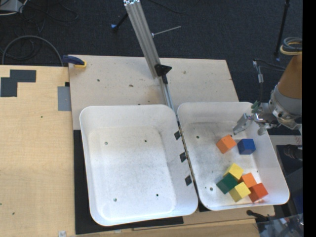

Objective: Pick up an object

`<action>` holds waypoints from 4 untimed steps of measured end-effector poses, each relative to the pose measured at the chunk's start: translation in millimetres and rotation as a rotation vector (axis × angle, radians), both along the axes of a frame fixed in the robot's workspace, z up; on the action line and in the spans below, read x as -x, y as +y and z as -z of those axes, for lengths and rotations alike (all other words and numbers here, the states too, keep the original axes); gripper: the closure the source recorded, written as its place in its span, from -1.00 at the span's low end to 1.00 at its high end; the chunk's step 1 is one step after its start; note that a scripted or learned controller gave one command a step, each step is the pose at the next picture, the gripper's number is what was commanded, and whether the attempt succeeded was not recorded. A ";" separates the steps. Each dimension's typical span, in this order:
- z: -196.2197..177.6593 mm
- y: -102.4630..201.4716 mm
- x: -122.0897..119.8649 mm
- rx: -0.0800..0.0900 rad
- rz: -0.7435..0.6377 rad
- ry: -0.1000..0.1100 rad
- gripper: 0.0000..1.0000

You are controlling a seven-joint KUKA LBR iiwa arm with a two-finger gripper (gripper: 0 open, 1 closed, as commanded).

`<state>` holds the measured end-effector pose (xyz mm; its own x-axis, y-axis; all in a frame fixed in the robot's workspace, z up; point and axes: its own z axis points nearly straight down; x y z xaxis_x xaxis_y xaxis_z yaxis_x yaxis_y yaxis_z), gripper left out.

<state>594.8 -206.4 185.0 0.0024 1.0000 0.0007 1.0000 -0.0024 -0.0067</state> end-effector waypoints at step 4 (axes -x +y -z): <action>17.9 8.6 24.6 0.000 0.004 -0.005 -1.00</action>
